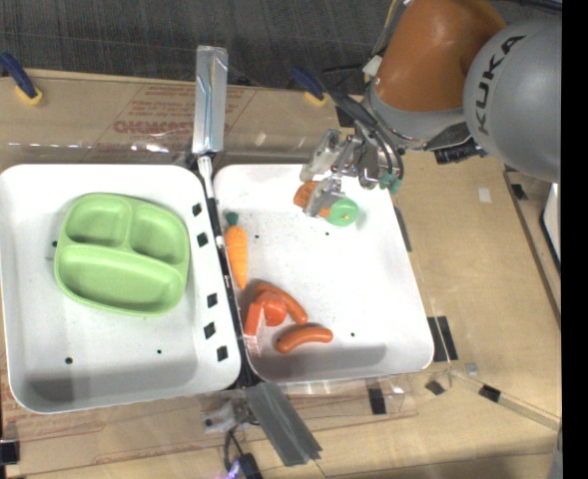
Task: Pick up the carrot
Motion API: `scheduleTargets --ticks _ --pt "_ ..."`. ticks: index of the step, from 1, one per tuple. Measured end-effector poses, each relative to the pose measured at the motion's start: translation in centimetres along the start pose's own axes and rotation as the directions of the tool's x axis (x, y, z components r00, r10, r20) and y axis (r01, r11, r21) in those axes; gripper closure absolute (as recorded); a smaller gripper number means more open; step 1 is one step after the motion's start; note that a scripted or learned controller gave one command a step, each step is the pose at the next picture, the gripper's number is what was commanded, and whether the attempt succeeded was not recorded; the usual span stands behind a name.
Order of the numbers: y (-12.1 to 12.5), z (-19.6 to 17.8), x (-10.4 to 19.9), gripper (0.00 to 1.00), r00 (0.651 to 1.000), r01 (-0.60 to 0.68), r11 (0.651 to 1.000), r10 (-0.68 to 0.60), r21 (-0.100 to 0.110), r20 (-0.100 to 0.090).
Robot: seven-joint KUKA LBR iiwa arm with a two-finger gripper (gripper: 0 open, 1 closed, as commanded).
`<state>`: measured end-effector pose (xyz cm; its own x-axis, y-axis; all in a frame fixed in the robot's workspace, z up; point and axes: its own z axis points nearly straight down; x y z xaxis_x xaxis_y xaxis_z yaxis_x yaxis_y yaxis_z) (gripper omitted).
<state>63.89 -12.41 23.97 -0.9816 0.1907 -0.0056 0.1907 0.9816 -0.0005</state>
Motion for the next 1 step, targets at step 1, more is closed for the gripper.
scheduleTargets --ticks 1 --pt "2.11 4.44 3.01 1.00 0.918 0.397 0.918 -0.397 -0.003 -0.006"
